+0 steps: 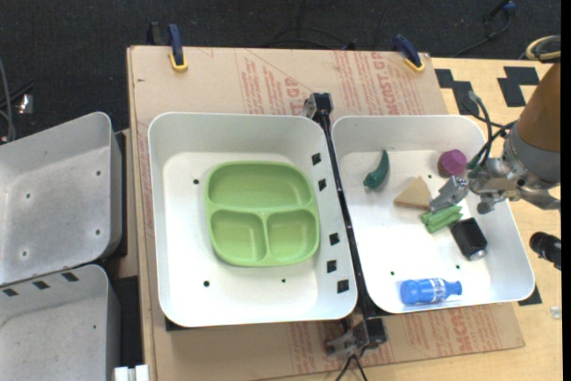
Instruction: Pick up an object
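Note:
The right bin (pixel 508 281) holds several small objects. A teal curved piece (pixel 380 170) lies at its upper left, with a purple ball (pixel 452 161) to the right of it. A tan wedge (pixel 414 193) sits mid-bin, a green block (pixel 442 218) just below and right of it, then a black block (pixel 468 238). A blue bottle (pixel 428 290) lies near the front wall. My gripper (pixel 470 195) hangs over the right bin, open, just above and right of the green block. Nothing is between its fingers.
The left bin (pixel 178 281) holds a light green divided plate (pixel 263 212). A raised divider with black clips (pixel 335 192) separates the two bins. The arm (pixel 540 143) comes in over the right bin's right wall. Grey trays (pixel 53 192) lie off the bench at left.

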Robot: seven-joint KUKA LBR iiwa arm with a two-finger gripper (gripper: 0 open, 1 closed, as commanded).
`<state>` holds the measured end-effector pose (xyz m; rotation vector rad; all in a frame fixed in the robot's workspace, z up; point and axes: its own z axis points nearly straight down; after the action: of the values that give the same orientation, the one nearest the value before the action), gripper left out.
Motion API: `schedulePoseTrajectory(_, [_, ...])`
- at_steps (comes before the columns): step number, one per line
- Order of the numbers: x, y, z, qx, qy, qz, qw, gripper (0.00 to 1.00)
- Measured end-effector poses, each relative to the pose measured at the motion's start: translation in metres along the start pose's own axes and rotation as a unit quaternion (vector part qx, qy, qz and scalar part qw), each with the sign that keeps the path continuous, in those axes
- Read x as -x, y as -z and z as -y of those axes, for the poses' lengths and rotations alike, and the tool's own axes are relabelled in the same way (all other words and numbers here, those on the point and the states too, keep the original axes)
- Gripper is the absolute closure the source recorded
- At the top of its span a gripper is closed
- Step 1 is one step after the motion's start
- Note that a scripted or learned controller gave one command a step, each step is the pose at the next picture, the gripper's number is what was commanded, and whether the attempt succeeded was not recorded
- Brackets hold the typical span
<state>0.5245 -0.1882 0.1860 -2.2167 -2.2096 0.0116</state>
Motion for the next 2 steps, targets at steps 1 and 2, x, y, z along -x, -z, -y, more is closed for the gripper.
schedulePoseTrajectory(1, [-0.001, 0.007, -0.003, 0.007, 0.002, 0.002, 1.0000, 0.00])
schedulePoseTrajectory(2, [0.005, -0.039, -0.010, 0.005, 0.001, 0.001, 1.0000, 0.00])
